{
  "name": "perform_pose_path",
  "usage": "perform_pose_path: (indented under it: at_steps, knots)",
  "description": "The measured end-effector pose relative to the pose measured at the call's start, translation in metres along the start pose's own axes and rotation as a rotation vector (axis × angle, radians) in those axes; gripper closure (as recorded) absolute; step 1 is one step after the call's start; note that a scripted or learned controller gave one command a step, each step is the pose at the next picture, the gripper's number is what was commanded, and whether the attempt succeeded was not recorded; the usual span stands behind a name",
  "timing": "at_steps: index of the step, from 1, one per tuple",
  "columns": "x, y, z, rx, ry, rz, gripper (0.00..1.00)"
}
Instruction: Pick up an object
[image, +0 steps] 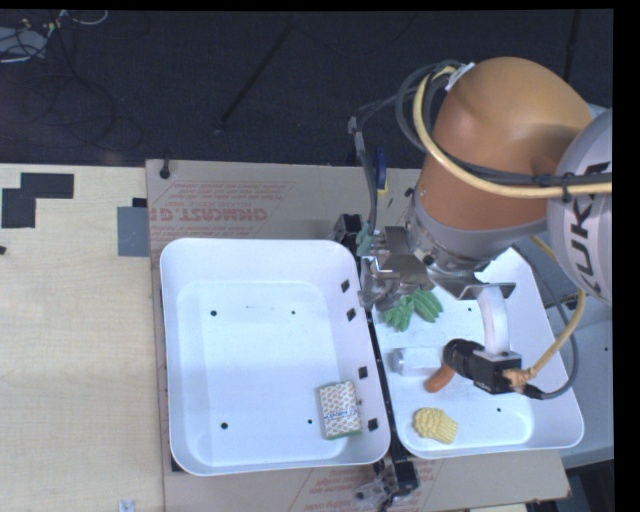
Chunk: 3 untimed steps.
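The green leafy toy (413, 308) lies at the right bin's (560, 425) far left corner, directly beneath the gripper (385, 285); whether the gripper grips it cannot be told. An orange carrot (439, 379) and yellow corn (435, 425) lie nearer the front edge. A patterned sponge (339, 409) sits in the left bin's (190, 400) front right corner.

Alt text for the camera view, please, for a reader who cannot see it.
A grey and orange arm reaches from the right over the right bin, gripper beside a green leafy toy. An orange item and corn lie nearby; the left bin holds a small packet.
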<state>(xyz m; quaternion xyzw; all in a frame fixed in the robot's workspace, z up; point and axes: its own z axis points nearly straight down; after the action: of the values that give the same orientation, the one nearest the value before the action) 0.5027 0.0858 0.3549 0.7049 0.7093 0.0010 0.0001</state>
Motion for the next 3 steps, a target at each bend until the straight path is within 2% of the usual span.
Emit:
perform_pose_path:
  at_steps: [1, 2, 3]
  knots:
    - [0.04, -0.027, -0.004, 0.006, -0.002, 0.005, 1.0]
    - [0.082, 0.0, -0.015, 0.003, -0.002, 0.003, 1.0]
    - [0.08, -0.001, -0.024, 0.009, -0.004, 0.0, 1.0]
